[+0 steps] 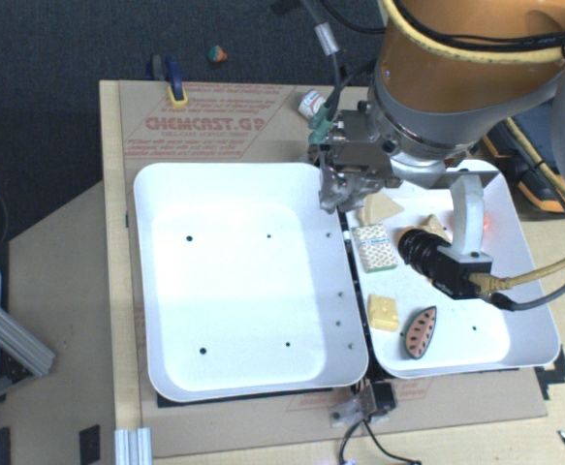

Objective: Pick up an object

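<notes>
Objects are lying in the right bin [519, 318]: nearest, a brown spotted oval [420, 331], then a yellow block [384, 312], then a green-patterned block [374, 248], its long axis running near-far. Farther on, the jaws are hanging just beyond that block at the bin's far-left corner; I am failing to tell whether they are parted or holding anything.

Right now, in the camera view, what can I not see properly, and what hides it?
- Right bin, far part, camera view: the arm covers it, so what lies beneath is unknown.
- Pale wedge: its far end goes under the arm.
- Pink patch by the bin's far side: blurred, cannot be named.
- Small coloured thing on the dark floor: too small to identify.
</notes>
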{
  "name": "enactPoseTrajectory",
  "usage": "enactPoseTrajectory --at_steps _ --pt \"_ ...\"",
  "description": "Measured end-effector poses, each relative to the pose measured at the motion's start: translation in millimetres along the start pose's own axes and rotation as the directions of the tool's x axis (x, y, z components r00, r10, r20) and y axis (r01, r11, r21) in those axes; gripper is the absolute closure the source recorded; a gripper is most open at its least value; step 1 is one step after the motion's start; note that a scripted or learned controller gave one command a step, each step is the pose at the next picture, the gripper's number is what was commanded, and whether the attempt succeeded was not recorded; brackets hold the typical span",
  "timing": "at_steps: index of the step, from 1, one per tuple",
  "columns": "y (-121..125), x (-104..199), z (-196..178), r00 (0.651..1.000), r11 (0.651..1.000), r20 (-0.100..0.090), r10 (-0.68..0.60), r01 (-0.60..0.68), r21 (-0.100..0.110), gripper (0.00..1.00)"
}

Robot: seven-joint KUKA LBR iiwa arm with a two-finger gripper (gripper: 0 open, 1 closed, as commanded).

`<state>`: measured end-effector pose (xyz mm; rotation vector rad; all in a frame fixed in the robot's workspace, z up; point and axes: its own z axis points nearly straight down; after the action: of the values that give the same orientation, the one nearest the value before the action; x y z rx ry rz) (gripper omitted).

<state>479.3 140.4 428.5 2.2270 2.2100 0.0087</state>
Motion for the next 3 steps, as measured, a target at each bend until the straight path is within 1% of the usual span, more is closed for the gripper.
enactPoseTrajectory --at_steps 1,2,3 --pt "0 -36 37 1.000 1.000 0.003 -0.002 0.002 0.012 1.00" --pt "5 -70 144 1.000 1.000 0.004 -0.003 0.003 0.019 1.00" --pt "36 7 97 1.000 1.000 -0.001 -0.014 0.014 0.000 1.00"
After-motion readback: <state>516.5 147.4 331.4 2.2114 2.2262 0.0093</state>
